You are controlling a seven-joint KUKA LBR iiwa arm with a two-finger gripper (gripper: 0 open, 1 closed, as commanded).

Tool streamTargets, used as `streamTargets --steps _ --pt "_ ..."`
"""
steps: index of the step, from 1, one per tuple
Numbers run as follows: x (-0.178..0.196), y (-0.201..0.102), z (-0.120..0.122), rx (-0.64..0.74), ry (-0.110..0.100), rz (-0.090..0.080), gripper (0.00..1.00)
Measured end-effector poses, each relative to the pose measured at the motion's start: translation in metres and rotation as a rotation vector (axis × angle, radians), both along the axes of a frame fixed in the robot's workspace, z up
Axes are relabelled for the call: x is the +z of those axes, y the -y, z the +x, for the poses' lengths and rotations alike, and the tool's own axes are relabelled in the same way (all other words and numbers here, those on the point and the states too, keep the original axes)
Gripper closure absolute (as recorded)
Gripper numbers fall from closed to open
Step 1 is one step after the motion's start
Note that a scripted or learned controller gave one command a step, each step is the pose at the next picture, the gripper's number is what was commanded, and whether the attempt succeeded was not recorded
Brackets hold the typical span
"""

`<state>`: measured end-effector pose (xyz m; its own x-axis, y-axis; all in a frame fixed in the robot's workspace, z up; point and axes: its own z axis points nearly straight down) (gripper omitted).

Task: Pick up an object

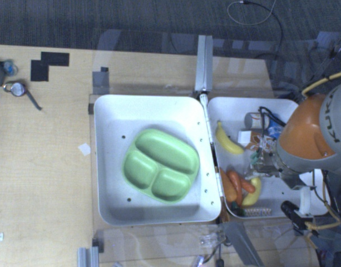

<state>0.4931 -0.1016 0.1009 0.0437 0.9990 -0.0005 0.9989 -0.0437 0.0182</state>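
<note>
Two white bins are seen side by side. The left bin (106,149) holds a green tray (161,164). Over the right bin (228,107) the arm (312,132) is bent down from the right, its gripper (261,168) lowered just above a carrot (241,183) and a lower banana (253,192). Another banana (228,139) lies near the divider. Its opening cannot be told.

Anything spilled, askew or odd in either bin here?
Nothing stands out. The green divided plate lies flat in the left bin; a banana and toy food lie loosely clustered in the right bin.
</note>
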Motion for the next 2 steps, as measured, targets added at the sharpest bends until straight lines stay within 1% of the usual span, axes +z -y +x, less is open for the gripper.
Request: streamTargets --steps 1,2 --pt "0.104 -0.036 0.033 -0.062 -0.018 0.001 1.0" --pt "0.135 -0.039 0.036 0.012 -0.018 0.0 1.0"
